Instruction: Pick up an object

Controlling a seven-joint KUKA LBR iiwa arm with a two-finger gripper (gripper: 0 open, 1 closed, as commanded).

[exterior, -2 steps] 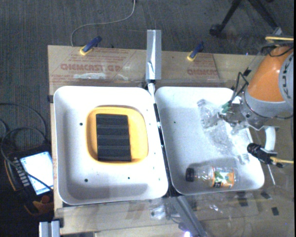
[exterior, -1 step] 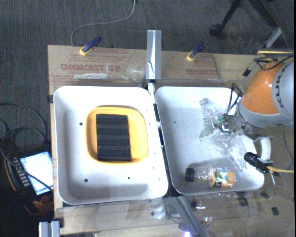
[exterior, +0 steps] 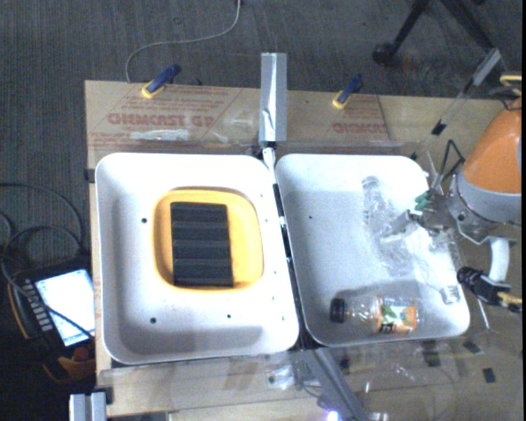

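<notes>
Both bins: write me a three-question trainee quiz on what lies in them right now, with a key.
1. True or false: the yellow tray with the black ribbed insert lies in the left bin.
2. Which item lies along the near edge of the right bin? A) a clear bottle with an orange label and dark cap B) a blue clamp C) a tablet
3. Fill in: the crumpled clear plastic bottle lies on the ___ side of the right bin, close to the arm.

Key: 1 true; 2 A, the labelled bottle; 3 right.
</notes>
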